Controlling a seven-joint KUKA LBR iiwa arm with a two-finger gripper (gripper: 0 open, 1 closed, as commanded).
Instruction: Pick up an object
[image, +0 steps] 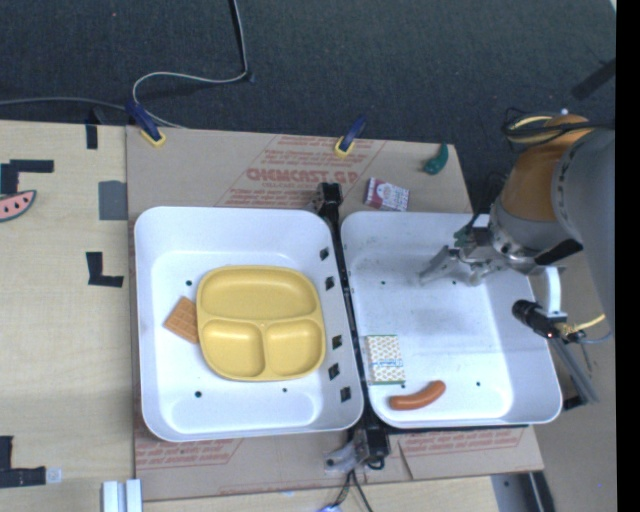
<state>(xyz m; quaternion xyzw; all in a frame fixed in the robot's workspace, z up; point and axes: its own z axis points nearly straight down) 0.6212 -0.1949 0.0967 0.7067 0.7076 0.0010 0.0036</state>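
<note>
My gripper (436, 270) hangs over the upper part of the right bin (520, 400), its fingers spread open toward the left with nothing between them. A toy sausage (416, 396) lies near that bin's front edge. Beside it, against the left wall, rests a small patterned packet (385, 359). In the left bin (160, 400) sits a yellow divided plate (262, 322), and a brown waffle-like cracker (182, 320) pokes out from under its left rim.
A small red and white packet (386, 194) lies on the cardboard just behind the right bin. Clamps (350, 140) and a cable run along the cardboard's back edge. The arm's body fills the right side.
</note>
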